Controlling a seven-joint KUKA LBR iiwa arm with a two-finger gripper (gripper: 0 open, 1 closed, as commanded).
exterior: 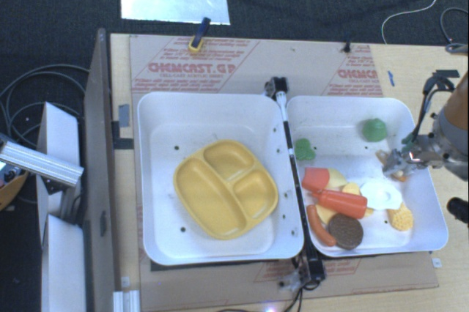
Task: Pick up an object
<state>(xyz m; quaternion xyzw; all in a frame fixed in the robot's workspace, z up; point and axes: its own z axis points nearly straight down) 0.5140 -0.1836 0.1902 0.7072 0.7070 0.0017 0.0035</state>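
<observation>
Right bin (pixel 432 230), near edge: brown round patty (pixel 346 230) at 6 o'clock, orange sausage (pixel 318 224) beside it, red-orange carrot piece (pixel 341 202), white fried egg (pixel 381 194) and yellow waffle piece (pixel 401 217) at 5 o'clock; farther back, a small green piece (pixel 304 150) at 9 o'clock and a green ball (pixel 374 130) at 1 o'clock. Left bin (pixel 157 179): yellow divided tray (pixel 225 187), centre. Gripper (pixel 399 162) low at 3 o'clock of the right bin, just above the egg; its opening and any hold cannot be told.
</observation>
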